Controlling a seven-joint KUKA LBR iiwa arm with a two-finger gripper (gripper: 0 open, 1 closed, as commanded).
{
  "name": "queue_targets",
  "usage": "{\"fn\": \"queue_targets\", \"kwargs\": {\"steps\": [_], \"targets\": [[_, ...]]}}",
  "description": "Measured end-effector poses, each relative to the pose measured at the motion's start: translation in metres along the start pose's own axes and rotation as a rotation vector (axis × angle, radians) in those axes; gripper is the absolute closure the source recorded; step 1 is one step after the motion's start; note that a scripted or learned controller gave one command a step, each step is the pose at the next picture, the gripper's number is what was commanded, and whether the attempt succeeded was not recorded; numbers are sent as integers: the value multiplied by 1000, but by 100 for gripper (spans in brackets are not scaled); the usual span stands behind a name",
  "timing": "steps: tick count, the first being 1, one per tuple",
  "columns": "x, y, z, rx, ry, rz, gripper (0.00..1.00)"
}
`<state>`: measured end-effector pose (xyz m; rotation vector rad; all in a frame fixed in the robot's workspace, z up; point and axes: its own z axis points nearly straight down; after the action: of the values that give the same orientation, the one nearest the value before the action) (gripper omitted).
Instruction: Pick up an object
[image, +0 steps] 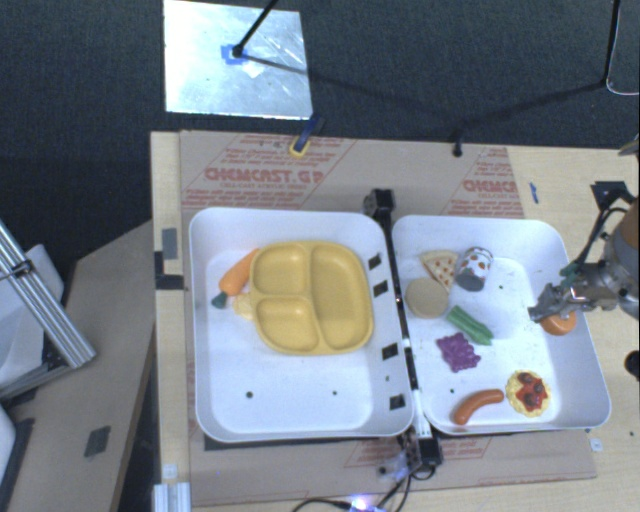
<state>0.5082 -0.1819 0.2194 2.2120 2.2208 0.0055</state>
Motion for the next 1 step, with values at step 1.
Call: {"fn": "queue_targets", "kwargs": {"steps": [1], "targets": [[43,6,-3,5,3,-5,100]]}}
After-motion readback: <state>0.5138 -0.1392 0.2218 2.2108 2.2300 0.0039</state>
